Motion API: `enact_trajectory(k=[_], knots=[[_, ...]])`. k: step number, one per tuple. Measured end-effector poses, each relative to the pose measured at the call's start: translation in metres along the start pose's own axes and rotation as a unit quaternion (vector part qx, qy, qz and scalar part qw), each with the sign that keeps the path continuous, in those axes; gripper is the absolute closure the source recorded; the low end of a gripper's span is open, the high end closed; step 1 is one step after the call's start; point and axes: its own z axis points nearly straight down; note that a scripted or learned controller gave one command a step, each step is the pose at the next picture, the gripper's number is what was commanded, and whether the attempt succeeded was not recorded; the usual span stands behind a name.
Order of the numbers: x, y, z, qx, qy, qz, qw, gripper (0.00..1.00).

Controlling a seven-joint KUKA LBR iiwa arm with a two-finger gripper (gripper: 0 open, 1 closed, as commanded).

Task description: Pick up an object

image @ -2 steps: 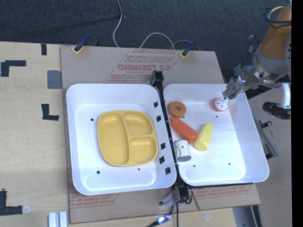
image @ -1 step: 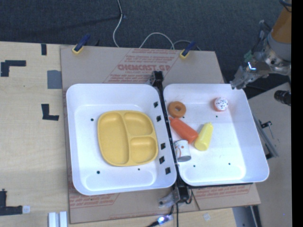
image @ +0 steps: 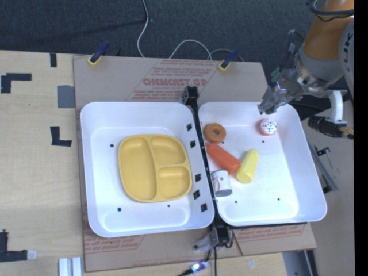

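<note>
The right bin (image: 287, 206) holds a brown donut (image: 215, 133), an orange carrot-like piece (image: 223, 158), a yellow corn-like piece (image: 248, 165), a small white cup (image: 221, 183) and a white ball with red dots (image: 268, 126). My gripper (image: 268, 107) hangs at the bin's far right corner, just above and beside the dotted ball. Nothing shows between its fingers.
The left bin (image: 98, 154) holds a yellow divided plate (image: 154, 167). Both bins rest on a cardboard sheet (image: 167, 79) held by yellow-blue clamps (image: 98, 54). A cable (image: 144, 22) runs along the back. The arm (image: 328, 33) stands at the right.
</note>
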Motion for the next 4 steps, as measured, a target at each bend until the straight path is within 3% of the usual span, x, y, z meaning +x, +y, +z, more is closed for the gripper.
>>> enact_trajectory(k=[3, 4], knots=[[0.167, -0.015, -0.008, 0.000, 0.000, -0.001, 1.0000, 1.00], [0.223, -0.023, 0.012, 0.001, 0.000, 0.000, 1.0000, 1.00]])
